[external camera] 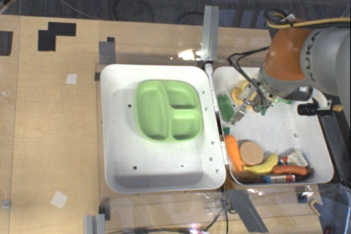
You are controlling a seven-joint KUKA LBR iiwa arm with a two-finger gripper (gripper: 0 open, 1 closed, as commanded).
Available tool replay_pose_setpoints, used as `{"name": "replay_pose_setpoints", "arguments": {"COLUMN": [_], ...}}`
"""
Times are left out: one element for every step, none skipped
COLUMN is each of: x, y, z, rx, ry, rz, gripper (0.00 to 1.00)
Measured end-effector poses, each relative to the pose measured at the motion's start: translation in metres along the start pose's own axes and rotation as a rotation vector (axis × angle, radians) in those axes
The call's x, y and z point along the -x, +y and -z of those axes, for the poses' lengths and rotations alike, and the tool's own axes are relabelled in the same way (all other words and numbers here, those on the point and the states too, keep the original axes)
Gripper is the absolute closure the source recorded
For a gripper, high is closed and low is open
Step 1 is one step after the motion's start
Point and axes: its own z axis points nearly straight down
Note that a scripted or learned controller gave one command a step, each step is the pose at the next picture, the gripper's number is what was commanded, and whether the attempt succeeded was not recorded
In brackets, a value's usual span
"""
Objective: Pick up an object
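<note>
My gripper (245, 107) hangs low over the upper left part of the right bin (307, 142), under the orange wrist band. Just beside it, at the upper left, lies a yellow object (239, 91), partly hidden by the gripper. A green object (224, 106) lies along the bin's left wall, close to the gripper's left. Along the front wall lie an orange carrot (234, 152), a round tan disc (252, 153), a yellow banana (263, 165) and a red item (288, 170). I see nothing held.
The left bin (126, 172) holds a green divided plate (167, 110). A metal divider (215, 112) separates the two bins. A small printed packet (298, 158) sits at the right bin's front right. Black cables run behind the arm.
</note>
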Motion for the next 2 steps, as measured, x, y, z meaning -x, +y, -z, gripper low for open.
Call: {"name": "replay_pose_setpoints", "arguments": {"x": [-0.024, -0.031], "y": [-0.012, -0.032], "z": [0.001, 0.001], "rx": [0.001, 0.001], "ry": [-0.002, -0.001], "rz": [-0.157, -0.375], "gripper": [0.0, 0.0]}}
